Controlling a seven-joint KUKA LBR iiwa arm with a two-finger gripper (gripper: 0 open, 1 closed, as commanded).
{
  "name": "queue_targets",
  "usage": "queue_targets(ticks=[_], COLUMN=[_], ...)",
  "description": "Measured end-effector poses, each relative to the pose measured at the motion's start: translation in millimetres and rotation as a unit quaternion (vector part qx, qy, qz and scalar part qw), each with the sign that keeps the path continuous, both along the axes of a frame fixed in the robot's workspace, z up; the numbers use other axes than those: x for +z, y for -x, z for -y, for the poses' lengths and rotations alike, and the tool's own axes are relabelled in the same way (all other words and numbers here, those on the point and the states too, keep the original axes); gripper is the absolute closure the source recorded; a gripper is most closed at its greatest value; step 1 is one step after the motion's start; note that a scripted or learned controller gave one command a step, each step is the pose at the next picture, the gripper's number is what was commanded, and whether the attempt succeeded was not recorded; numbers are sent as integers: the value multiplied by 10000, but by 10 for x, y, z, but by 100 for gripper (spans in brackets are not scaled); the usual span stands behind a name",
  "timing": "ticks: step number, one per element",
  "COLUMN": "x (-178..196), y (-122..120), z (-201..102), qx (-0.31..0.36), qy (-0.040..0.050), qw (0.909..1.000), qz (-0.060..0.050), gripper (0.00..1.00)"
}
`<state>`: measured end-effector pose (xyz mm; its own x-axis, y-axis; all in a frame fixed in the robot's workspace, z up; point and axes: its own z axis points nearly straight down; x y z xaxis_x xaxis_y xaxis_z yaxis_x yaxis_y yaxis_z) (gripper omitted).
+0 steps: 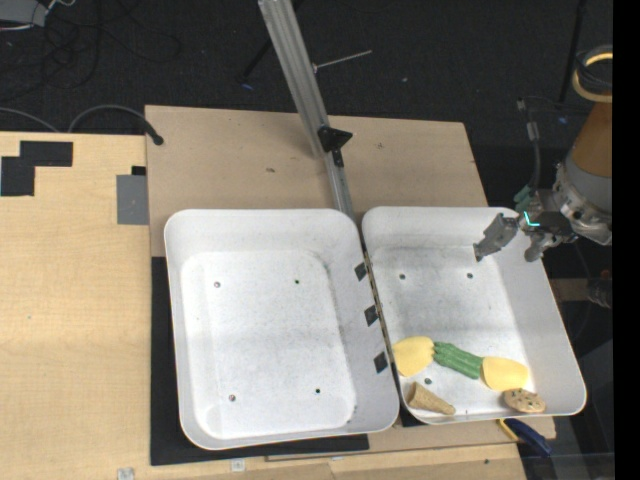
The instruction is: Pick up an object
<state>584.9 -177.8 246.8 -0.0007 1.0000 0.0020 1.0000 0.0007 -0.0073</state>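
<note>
The claw (512, 240) hangs with its two fingers spread wide and nothing between them, over the right bin's (470, 223) far right edge. Well below it, toward the near rim, lies the yellow-and-green toy (460, 360).

Two white bins (260, 228), faintly grey-speckled, sit on a tan table (400, 158); the right one holds yellow-and-green toy pieces (460, 360), a tan cone (430, 400) and a speckled brown cookie (523, 401).

single fixed camera above the bench (300, 158), looking down at a slant, two white bins (265, 418) side by side, moderately near
</note>
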Motion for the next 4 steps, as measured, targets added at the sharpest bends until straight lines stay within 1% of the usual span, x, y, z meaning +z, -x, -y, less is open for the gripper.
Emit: queue_targets(ticks=[1,2,3,4], x=[26,-618,-1258,-1557], y=[-8,-2,-27,-32], z=[0,16,2,-6], qx=[4,-4,-6,-16], qy=[5,-2,-2,9], qw=[10000,10000,10000,10000], qz=[23,-7,-6,29], gripper=[0,0,0,0])
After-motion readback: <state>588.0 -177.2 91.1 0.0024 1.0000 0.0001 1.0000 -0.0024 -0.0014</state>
